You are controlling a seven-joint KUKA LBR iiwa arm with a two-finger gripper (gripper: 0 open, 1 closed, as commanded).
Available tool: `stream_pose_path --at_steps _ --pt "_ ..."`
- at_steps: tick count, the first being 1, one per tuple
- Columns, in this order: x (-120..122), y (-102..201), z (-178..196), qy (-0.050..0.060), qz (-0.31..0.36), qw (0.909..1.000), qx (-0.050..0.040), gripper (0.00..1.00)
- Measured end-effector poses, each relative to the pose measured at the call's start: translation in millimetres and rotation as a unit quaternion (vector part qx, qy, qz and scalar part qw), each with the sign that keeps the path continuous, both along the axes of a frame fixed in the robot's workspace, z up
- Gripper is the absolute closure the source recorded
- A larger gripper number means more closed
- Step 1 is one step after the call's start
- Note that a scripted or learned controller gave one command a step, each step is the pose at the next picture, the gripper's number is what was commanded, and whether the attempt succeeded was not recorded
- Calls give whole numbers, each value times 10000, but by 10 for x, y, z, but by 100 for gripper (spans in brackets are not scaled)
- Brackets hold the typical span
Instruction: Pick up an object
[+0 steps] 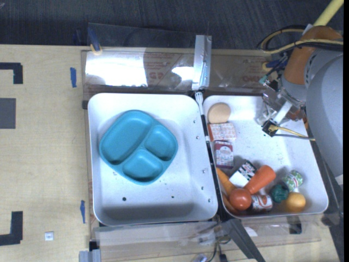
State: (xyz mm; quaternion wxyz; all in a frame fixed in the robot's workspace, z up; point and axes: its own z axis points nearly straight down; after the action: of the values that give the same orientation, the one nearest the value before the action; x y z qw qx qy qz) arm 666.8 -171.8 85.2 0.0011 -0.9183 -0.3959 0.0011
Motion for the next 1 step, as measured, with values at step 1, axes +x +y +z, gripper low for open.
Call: stream_pose_path --at_steps 1 --pt "-42 411 1218 -65 610 9981 -12 100"
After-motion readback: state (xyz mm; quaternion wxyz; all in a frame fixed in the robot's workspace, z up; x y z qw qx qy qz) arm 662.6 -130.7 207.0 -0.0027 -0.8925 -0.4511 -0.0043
